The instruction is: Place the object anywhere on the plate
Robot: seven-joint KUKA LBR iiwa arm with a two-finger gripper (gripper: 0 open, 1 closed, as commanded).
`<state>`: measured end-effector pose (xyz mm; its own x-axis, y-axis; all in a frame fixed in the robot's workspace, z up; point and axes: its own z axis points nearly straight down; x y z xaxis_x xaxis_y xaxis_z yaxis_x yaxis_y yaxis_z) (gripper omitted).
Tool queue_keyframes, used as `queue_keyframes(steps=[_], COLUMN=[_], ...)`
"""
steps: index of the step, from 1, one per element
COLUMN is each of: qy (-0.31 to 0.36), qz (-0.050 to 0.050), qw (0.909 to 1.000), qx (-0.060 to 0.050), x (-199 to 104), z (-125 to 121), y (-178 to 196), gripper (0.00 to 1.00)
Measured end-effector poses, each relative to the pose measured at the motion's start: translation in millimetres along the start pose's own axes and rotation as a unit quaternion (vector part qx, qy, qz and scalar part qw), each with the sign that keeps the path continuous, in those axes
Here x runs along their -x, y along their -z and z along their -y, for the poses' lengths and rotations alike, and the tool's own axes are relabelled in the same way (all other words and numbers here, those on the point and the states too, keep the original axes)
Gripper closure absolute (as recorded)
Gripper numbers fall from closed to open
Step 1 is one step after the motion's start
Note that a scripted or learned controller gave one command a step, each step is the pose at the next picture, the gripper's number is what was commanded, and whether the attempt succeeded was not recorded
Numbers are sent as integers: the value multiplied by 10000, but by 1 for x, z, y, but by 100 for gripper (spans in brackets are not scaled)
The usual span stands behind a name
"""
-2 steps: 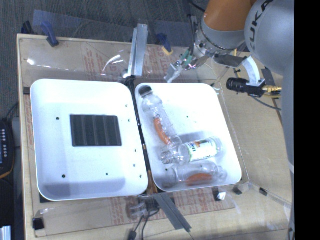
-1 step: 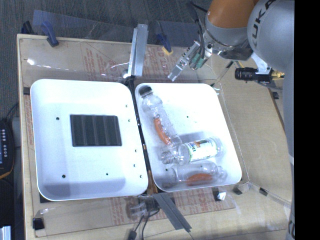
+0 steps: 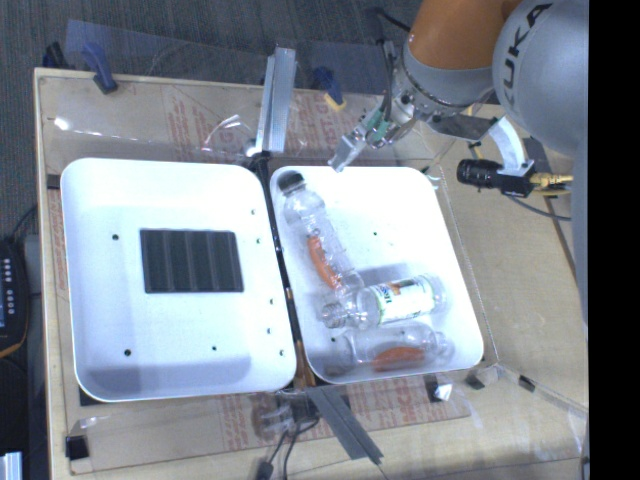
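Observation:
The plate (image 3: 190, 260) is a dark grey ribbed rectangle lying flat in the middle of the left bin (image 3: 100, 198). Three clear plastic bottles lie in the right bin (image 3: 430, 228). One with a black cap and orange label (image 3: 318, 236) runs along the left side. One with a green and white label (image 3: 398, 301) lies across the middle. One with an orange label (image 3: 400, 349) rests at the front wall. My gripper (image 3: 352, 152) hovers over the right bin's back rim, apart from every bottle, with nothing visibly in it.
A metal bar (image 3: 275, 98) stands behind the gap between the bins. Blue clamps (image 3: 100, 73) sit on the bench's back edge. A black cable fitting (image 3: 490, 175) hangs off the arm to the right of the bin.

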<state>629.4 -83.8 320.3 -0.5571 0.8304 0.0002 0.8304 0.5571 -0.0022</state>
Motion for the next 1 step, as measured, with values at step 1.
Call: queue_keyframes(steps=[1], qy=[0], qz=[0], qw=[10000], qx=[0], x=[0], z=[0], y=[0], gripper=[0])
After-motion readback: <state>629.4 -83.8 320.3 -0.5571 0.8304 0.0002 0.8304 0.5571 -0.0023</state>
